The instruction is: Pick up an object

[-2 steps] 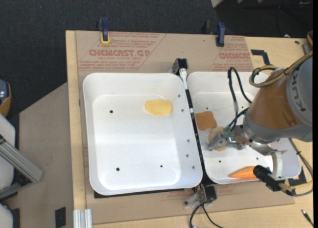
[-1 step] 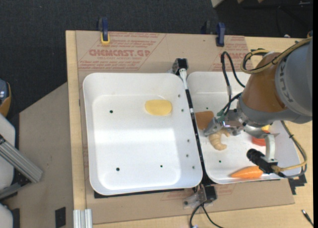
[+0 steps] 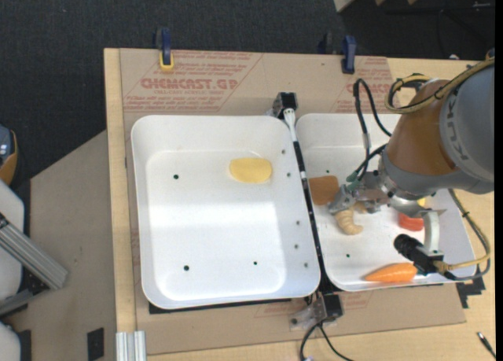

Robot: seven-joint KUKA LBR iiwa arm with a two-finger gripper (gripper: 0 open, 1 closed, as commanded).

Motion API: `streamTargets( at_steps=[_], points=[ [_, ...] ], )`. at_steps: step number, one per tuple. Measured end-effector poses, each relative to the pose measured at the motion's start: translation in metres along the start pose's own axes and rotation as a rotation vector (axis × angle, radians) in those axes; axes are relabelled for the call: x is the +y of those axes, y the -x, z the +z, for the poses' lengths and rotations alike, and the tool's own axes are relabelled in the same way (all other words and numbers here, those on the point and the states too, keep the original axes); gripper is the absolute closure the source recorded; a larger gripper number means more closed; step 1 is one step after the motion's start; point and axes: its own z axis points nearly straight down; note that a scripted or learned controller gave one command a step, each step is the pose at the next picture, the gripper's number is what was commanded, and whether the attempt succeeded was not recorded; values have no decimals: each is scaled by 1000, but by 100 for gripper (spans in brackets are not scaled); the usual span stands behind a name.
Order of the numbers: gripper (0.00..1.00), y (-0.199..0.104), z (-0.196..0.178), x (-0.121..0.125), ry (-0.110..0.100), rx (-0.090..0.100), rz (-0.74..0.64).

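In the right bin (image 3: 330,139), the gripper (image 3: 351,204) is poised over a tan piece (image 3: 350,226), beside a brown block (image 3: 323,189) (whether it is open cannot be told). A centred, vertical descent is advised, so that the block is not nudged.

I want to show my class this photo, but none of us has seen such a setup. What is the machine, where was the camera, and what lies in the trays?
This is one photo, taken by a camera fixed above a bench, looking down at a slant. The grey machine with an orange band is a robot arm reaching in from the right; its job is to pick up an object. At its end is a two-finger gripper, low over the right bin. In that bin lie, among other things, a brown block, a pale curved piece and an orange carrot shape. The left bin holds a yellow oval. Whether the gripper holds anything, the photo does not settle.
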Motion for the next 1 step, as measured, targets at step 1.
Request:
streamTargets(
  at_steps=[1],
  points=[
    [100, -63, -96, 64, 10, 2, -10]
  ],
)
